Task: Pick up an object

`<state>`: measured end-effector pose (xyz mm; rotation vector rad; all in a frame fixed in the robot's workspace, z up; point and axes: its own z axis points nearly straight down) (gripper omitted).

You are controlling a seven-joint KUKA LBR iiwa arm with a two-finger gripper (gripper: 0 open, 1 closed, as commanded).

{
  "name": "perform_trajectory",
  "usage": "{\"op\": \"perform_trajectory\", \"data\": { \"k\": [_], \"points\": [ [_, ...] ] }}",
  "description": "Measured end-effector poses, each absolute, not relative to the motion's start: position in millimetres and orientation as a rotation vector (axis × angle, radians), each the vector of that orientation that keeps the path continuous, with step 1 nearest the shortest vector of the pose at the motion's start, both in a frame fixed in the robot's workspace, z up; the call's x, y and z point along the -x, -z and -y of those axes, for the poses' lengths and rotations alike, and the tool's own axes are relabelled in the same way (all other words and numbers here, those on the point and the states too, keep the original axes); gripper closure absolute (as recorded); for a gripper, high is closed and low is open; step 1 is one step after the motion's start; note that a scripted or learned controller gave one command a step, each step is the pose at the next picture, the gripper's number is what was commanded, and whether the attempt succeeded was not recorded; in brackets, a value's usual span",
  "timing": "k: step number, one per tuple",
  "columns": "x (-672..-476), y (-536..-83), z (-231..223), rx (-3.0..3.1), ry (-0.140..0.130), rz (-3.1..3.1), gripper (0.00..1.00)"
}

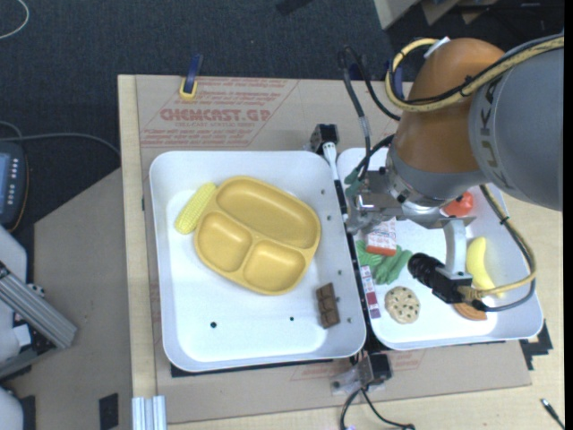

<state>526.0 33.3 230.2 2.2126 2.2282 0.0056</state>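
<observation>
At the left edge of the right bin (430, 331), toward its far corner: gripper (365, 206), hanging low beside the wall it shares with the left bin (224, 325). The wrist is hiding it from above, so wide or narrow cannot be told, and no held item is showing.

- Step, as judged: the reach-in before a grasp is under way, and nothing is being lifted yet.
- Nearest candidates: a white-and-red packet (383, 234) lying just beside the gripper, and green vegetable pieces (382, 264) just nearer the front edge.
- Next move, as judged: centring over one piece, lowering, closing, then rising clear of the wall.
- Arm (501, 141): grey with an orange band, reaching in from the right, covering the bin's far half, wrist pointing down.
- Further out, right bin: cookie (403, 305) near the front edge, banana (479, 262) by the right edge.
- Left bin: yellow divided plate (258, 234) lying mid-bin, corn cob (195, 206) touching its left side, chocolate piece (328, 305) near the front right corner.
</observation>
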Motion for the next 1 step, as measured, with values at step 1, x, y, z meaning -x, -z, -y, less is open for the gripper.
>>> {"op": "perform_trajectory", "data": {
  "k": [1],
  "points": [
    [-528.0,-214.8,-62.4,-2.22,0.003,-2.228,1.0]
  ]
}}
